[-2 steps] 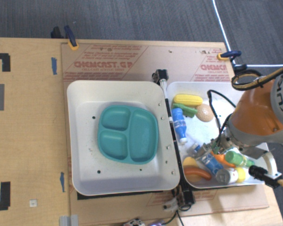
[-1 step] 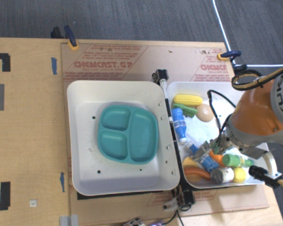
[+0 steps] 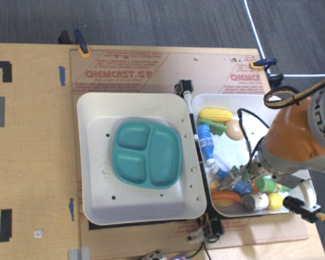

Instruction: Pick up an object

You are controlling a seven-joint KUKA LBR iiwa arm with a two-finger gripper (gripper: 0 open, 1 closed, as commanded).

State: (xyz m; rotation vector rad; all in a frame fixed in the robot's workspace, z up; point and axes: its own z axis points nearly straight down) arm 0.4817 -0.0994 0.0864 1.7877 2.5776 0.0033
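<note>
on the left of the table (image 3: 32, 145) sits the left bin (image 3: 92, 199), and in it lies a teal divided tray (image 3: 147, 153) with three compartments, flat and by itself. it looks like smooth moulded plastic, stiff and light, but wide and low, so a two-finger hand would probably only get purchase on its raised rim.

the right bin (image 3: 249, 99) carries a crowd of small toy-like things. at its far end lie a yellow corn cob (image 3: 216, 114), a green piece (image 3: 216, 125) just beside it and a tan egg-shaped thing (image 3: 234, 130). a small blue-capped bottle (image 3: 206, 142) runs along the bin's left wall. near the front are heaped an orange carrot-like piece (image 3: 226, 199), a grey piece (image 3: 249, 202), a yellow piece (image 3: 275, 201) and a green piece by the arm (image 3: 266, 184), several touching.

the hand (image 3: 244, 175) is down in this heap, low over the blue and grey bits; whether it is spread or closed cannot be told, since the wrist hides it. any of these pieces looks light, hard and a little slippery; the rounded ones may roll, so the bottle's narrow body or the corn's middle seems the surest hold.
</note>
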